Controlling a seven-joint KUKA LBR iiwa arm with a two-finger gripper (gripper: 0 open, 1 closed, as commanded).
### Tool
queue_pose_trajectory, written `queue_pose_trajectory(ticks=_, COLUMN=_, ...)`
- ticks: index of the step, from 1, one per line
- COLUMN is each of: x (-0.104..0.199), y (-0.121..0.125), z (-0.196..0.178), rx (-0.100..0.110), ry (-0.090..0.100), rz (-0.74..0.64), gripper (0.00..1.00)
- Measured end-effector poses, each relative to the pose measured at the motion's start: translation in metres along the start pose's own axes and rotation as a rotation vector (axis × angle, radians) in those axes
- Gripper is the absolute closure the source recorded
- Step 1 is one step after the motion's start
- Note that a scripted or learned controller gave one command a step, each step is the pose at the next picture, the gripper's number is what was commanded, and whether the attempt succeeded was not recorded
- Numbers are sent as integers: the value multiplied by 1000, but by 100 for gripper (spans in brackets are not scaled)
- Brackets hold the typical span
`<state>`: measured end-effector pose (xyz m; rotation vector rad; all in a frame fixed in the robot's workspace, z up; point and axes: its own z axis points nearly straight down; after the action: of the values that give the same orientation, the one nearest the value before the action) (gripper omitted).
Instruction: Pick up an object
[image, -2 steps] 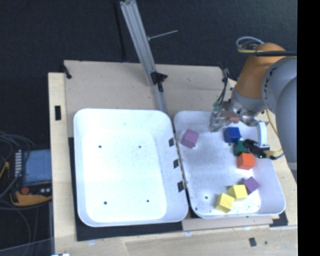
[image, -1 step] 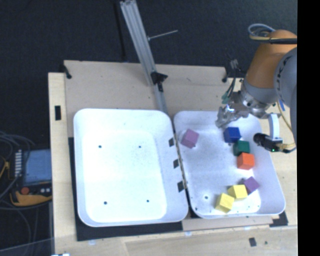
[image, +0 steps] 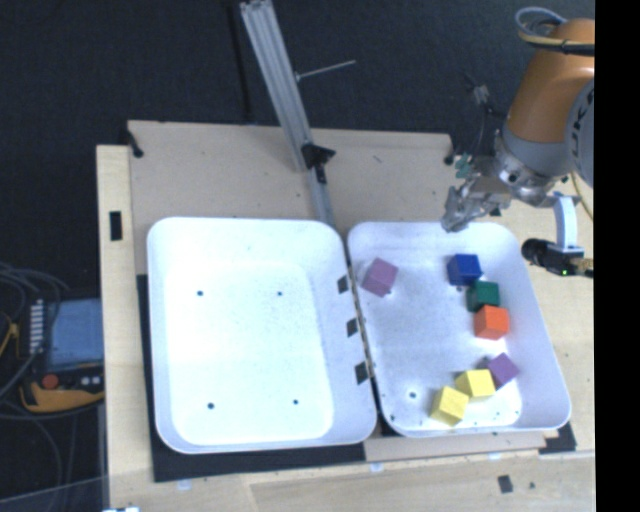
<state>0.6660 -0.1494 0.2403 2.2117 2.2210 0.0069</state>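
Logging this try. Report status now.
Gripper above right bin's far rim, holding nothing seen. Blue cube nearest, green cube touching it. Path clear.

A metal rail (image: 285, 95) leans beside what looks like a pendant (image: 62, 345).

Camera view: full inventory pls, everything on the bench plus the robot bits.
left bin: 1, white, left half of bench
right bin: 1, white, right half of bench, touching the left bin
purple blocks: 2, one near the right bin's upper left, one lower right
blue block: 1, upper right of right bin
green block: 1, just below the blue one
orange block: 1, below the green
yellow blocks: 2, and, near the right bin's front edge
metal rail: 1, grey, slanting behind the bins
arm: 1, grey and orange, top right
gripper: 1, above the right bin's far edge
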Motion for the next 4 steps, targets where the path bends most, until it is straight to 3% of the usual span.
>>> queue_pose_trajectory(ticks=1, x=-1, y=1, z=-7, rx=6, ry=1, rz=-2, gripper=100)
queue_pose_trajectory(ticks=3, x=91, y=-54, z=7, rx=10, ry=3, rz=-2, gripper=100)
queue_pose_trajectory(ticks=4, x=145, y=-65, z=-1, rx=8, ry=4, rz=-4, gripper=100)
